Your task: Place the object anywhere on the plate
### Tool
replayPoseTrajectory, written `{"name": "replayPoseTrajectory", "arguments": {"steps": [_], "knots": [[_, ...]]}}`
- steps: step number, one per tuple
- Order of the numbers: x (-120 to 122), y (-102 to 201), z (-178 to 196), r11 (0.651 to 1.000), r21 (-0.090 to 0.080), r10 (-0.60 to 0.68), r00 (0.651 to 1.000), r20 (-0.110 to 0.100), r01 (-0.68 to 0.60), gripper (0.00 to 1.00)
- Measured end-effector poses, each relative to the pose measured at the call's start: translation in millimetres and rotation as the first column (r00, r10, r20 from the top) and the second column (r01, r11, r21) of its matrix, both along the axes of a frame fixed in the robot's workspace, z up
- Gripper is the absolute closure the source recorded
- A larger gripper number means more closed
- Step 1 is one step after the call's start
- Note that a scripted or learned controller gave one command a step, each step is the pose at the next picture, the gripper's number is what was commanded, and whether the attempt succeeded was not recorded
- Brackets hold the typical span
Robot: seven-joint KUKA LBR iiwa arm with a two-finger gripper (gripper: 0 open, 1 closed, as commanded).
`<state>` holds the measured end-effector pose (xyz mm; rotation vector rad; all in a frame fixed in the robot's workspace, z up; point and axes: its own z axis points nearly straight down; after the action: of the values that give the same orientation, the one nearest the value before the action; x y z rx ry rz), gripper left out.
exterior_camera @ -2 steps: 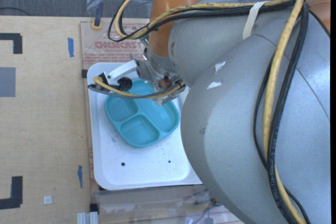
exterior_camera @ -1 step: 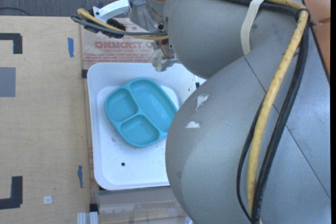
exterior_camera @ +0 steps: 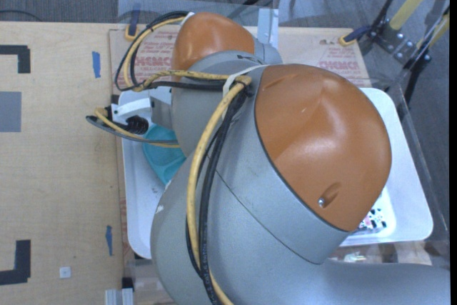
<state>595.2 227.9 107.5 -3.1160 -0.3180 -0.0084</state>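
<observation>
One arm (exterior_camera: 285, 175) over bins | teal object (exterior_camera: 163, 157) (possibly plate) beneath | gripper state: cannot tell

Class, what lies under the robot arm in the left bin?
A teal object pokes out from under the arm on the white bin floor. The arm covers the rest of that object and most of the bin.

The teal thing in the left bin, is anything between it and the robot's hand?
Can't tell from this view. The arm covers most of both bins, so just an edge of the teal thing peeks out beside it in the left bin. The space around it is hidden under the arm.
</observation>
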Motion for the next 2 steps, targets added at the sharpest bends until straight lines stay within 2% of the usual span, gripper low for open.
{"name": "replayPoseTrajectory", "arguments": {"steps": [1,2], "knots": [[37.5,5.0,-6.3,0.997,0.01,0.083,0.992,-0.098,-0.083,1.0],[47.0,8.5,-8.4,0.996,0.006,0.094,0.995,-0.031,-0.093,0.0]]}}
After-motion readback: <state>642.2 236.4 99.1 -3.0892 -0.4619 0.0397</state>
